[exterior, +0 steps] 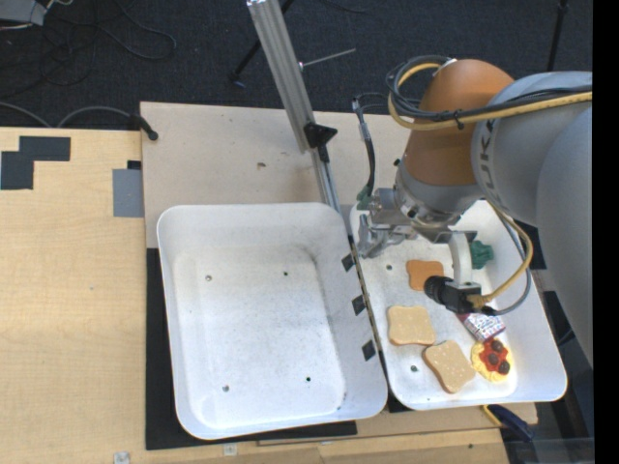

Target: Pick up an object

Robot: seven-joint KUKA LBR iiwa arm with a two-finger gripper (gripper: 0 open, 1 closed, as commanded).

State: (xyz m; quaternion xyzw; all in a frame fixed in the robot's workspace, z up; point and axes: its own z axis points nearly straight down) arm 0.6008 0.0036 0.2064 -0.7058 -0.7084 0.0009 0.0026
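Observation:
My gripper [371,237] hangs low over the far left corner of the right bin [542,391], next to the wall between the bins. Nothing can be made out in it. In that bin lie an orange flat piece [423,274], two toast slices [411,325] [449,365], a yellow pastry with red berries [492,359], a small purple-and-white packet [481,325] and a green object [480,252]. The orange piece is the closest, a little to the right of the gripper and nearer the front.
The left bin [251,259] stands beside the right one, their rims touching. A slanted aluminium post [290,85] rises behind the bins, close to the gripper. My bulky arm covers the far right part of the right bin.

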